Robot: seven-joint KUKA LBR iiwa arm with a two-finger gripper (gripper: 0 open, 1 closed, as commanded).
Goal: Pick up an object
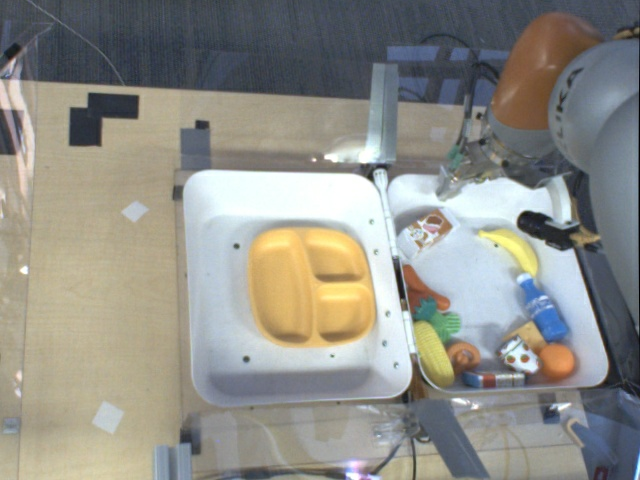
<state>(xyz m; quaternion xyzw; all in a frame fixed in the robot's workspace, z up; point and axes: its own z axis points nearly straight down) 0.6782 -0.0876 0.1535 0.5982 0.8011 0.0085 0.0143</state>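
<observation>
My gripper (452, 182) hangs over the far left corner of the right bin (596, 340), with nothing visible in it. Just in front of it lies a white and brown snack packet (428, 231). A banana (512, 248) lies to the right of the packet, and a blue bottle (541, 309) sits nearer the front. An orange (558, 361) and a small carton (517, 352) rest in the front right corner. Along the left wall lie an orange carrot-like toy (424, 290), a green piece (446, 321), a corn cob (432, 348) and a small red-orange fruit (463, 356).
The left bin (215, 268) holds a yellow divided tray (308, 284) in its middle. A red and blue marker (493, 379) lies against the right bin's front wall. A metal post (383, 118) stands behind the gap between the bins.
</observation>
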